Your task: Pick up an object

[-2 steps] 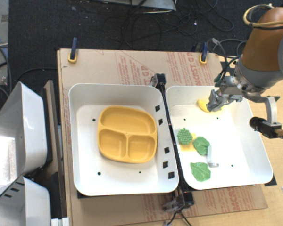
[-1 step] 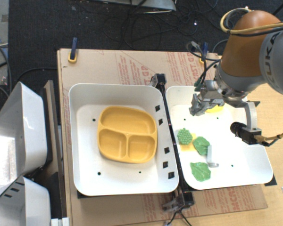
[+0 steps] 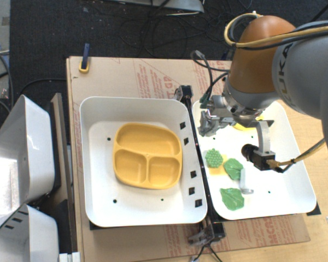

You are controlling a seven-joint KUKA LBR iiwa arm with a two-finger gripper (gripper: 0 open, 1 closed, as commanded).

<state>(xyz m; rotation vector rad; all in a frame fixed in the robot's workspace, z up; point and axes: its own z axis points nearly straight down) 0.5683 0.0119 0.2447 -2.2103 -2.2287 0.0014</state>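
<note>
Below, we see two white bins side by side on the bench [image 3: 126, 72]. Our left bin [image 3: 93, 162] carries a yellow divided tray [image 3: 147, 155]. Our right bin [image 3: 295, 184] carries three green toy pieces: a bumpy one [image 3: 214, 158], a leaf-like one [image 3: 233, 167], and another [image 3: 232, 197] nearer the front rim. Our hand [image 3: 216, 121] hangs over the right bin's far left part, above the bumpy piece; whether it is spread or pressed together, we cannot tell.

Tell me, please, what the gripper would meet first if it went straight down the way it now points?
Probably the right bin's white floor, close to a small green piece. The gripper hangs over that bin's upper left part, though depth is hard to judge from this slant.
</note>
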